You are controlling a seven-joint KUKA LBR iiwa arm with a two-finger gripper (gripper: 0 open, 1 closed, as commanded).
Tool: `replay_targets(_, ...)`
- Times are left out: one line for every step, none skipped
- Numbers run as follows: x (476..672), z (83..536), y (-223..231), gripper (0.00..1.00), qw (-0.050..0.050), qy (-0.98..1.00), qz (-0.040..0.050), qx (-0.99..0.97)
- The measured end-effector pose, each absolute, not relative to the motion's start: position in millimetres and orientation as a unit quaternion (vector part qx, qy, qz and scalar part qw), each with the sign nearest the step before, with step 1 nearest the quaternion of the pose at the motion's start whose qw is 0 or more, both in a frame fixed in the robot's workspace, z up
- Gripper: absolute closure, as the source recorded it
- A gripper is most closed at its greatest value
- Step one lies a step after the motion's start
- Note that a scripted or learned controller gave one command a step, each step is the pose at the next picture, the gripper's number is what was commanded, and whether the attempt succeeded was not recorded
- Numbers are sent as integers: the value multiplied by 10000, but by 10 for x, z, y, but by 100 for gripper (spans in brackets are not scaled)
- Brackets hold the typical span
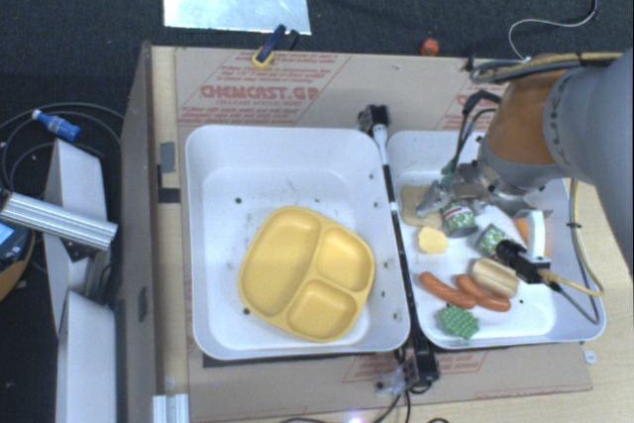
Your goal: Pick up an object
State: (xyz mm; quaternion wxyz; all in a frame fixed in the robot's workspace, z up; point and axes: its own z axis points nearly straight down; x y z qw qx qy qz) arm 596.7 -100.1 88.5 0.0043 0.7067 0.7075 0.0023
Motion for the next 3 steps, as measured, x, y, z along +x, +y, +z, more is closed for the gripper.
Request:
replay_targets(5894,890,-997,0,61,7071,42,7071)
replay_targets(5906,1008,-1002,100,73,7074,49,7067)
replay_targets(5684,1851,-224,100,7,7086,16,7056)
